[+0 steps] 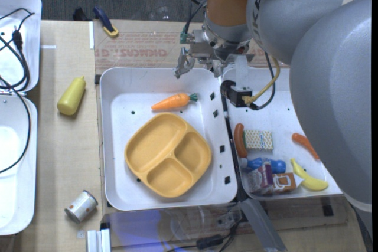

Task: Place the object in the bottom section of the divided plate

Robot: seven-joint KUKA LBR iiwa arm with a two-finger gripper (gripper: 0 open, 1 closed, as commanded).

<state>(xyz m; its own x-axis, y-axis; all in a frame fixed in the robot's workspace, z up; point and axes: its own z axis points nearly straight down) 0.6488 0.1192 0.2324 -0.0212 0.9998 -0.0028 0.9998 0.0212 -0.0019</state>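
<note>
my gripper (198,66) hung over the far rim of the left bin (112,144), and its fingers stood apart with nothing between them. the carrot (172,102) lay on the bin floor just below my gripper, leafy end to the right, near the far edge of the yellow divided plate (168,155) but not on it. in the right bin (283,103) lay a sausage (238,140), a banana (309,178) and small packets.

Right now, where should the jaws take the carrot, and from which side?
Grip the carrot across its thick orange middle, coming straight down from above. It lies flat and apart from the divided plate, long axis left to right, so the jaws should close across its width.
</note>
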